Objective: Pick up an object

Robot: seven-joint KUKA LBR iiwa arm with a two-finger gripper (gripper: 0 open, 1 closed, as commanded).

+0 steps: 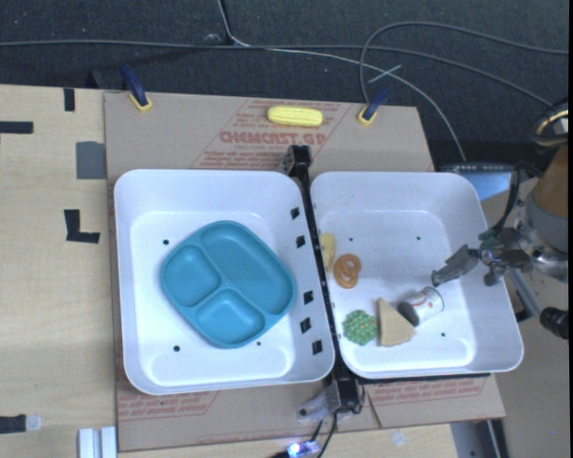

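hovering at the right bin's edge

camera view: the gripper [461, 261] sits at the right side of the frame, over the right bin [401, 191], reaching in from the arm [554, 198] at far right. jaw state: cannot tell from this angle. just below and left of it lies a small silver can [424, 303] on its side, touching a tan wedge [392, 323]. a green bumpy ball [360, 327] is beside the wedge, an orange ring [347, 271] sits above it, a pale yellow piece [328, 248] is near the divider. left bin [143, 208] holds a blue divided plate [227, 281]. a yellow corn cob [294, 115] rests on cardboard at upper centre.
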